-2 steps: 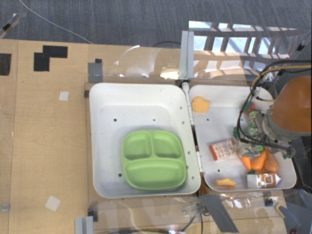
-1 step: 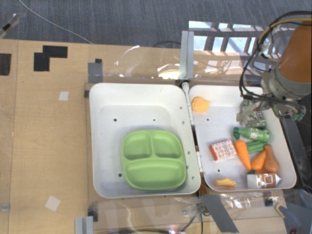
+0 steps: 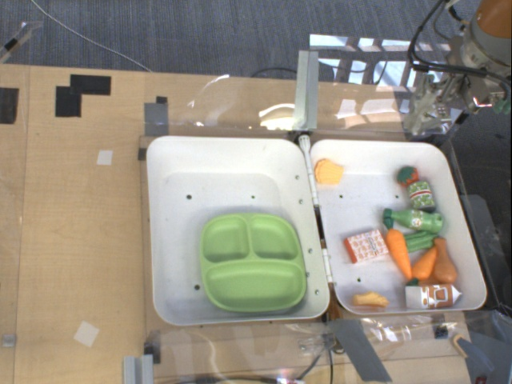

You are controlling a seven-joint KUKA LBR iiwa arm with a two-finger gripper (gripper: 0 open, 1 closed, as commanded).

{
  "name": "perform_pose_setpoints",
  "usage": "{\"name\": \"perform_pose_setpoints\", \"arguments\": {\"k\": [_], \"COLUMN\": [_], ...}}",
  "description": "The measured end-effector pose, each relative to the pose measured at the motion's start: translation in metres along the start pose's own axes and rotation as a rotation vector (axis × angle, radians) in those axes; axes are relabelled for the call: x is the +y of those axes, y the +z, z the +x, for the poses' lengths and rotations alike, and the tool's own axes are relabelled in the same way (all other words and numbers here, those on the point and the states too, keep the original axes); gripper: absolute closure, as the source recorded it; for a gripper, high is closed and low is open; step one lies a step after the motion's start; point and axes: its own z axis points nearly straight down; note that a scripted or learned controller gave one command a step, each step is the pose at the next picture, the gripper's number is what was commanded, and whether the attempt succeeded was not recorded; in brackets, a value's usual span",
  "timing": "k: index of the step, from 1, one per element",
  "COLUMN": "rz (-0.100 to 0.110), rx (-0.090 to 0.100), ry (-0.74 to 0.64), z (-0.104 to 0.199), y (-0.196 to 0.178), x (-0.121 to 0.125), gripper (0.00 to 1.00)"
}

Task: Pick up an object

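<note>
My gripper (image 3: 436, 112) hangs high over the far right corner of the right bin (image 3: 352, 206), open with nothing between its fingers. Below it in that bin lie a small can with a red top (image 3: 418, 190), a green bottle on its side (image 3: 412, 220), a red and white box (image 3: 366, 246), two orange carrots (image 3: 400, 253) (image 3: 438, 262), a white carton (image 3: 432, 296), a yellow piece (image 3: 370, 299) and an orange piece (image 3: 328, 171) at the far left corner.
The left bin (image 3: 176, 182) holds a green divided plate (image 3: 252, 261) toward its near side. A metal post (image 3: 306, 86) stands behind the divider between the bins. Cables hang beside the arm at the upper right.
</note>
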Motion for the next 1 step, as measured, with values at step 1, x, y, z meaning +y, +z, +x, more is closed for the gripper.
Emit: {"name": "perform_pose_setpoints", "arguments": {"k": [1], "rz": [0.001], "rx": [-0.01], "ry": [-0.002], "z": [-0.0021], "y": [-0.013], "x": [0.0008], "gripper": [1.0]}}
